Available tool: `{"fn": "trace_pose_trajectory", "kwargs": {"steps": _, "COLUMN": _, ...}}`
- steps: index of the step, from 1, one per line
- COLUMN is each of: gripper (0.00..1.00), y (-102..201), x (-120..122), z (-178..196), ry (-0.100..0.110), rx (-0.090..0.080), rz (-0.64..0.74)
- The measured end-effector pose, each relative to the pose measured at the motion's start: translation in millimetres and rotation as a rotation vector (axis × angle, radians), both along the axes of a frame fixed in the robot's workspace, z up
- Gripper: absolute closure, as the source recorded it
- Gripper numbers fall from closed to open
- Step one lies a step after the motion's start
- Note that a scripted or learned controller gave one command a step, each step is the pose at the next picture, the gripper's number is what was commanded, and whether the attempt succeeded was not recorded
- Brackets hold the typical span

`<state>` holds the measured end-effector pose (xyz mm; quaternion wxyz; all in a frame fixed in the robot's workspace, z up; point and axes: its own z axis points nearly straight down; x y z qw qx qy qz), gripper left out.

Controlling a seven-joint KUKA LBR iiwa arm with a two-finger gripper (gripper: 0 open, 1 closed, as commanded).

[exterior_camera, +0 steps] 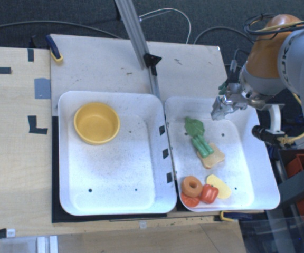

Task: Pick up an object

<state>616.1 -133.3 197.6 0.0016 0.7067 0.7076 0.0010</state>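
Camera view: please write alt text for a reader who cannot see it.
A grey robot arm holds its claw above the right bin, which contains a green toy, a doughnut and other toy foods. The left bin holds a yellow bowl.

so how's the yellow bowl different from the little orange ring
The yellow bowl sits alone in the left bin; the orange ring lies in the right bin, crowded against a red piece. The bowl is far larger. The bowl is an open cup, the ring a doughnut shape.
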Motion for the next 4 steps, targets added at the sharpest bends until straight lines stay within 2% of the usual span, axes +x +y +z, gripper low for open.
{"fn": "trace_pose_trajectory", "kwargs": {"steps": 1, "gripper": 1.0, "y": 1, "x": 1, "z": 47, "ry": -0.001, "rx": 0.0, "rz": 0.001}}
{"fn": "trace_pose_trajectory", "kwargs": {"steps": 3, "gripper": 1.0, "y": 99, "x": -19, "z": 32, "ry": 0.007, "rx": 0.002, "rz": 0.005}}
{"fn": "trace_pose_trajectory", "kwargs": {"steps": 4, "gripper": 1.0, "y": 145, "x": -46, "z": 23, "ry": 0.008, "rx": 0.002, "rz": 0.004}}
